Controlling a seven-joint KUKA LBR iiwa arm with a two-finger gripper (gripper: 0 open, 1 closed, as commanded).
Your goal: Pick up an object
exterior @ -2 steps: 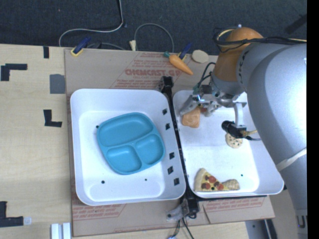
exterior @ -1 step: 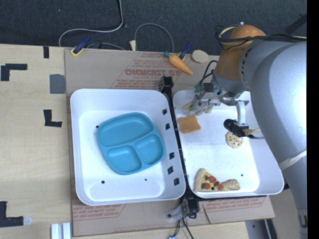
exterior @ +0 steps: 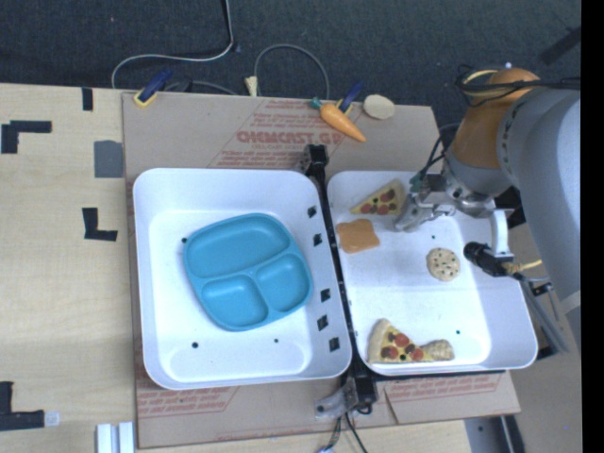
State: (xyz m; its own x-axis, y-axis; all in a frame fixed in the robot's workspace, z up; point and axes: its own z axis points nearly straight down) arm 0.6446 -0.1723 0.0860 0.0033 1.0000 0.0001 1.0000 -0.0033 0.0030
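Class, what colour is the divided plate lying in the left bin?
The divided plate is light blue all over, seen clearly in the camera view.

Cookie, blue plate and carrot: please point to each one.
Cookie (exterior: 443,264), camera view, its middle.
Blue plate (exterior: 247,270), camera view, middle ridge.
Carrot (exterior: 343,123), camera view, orange body.

Red print on cardboard sheet (exterior: 274,130) under bins: one large line above left bin, letters upside down and mirrored from this angle, mostly illegible; looks like brand-style capitals, exact word cannot tell. Smaller red lines beside it, too small to read. More red print on cardboard strip (exterior: 160,399) at near edge, also unreadable. Black angular marks on wooden bench (exterior: 57,187) at left: shapes, not letters.
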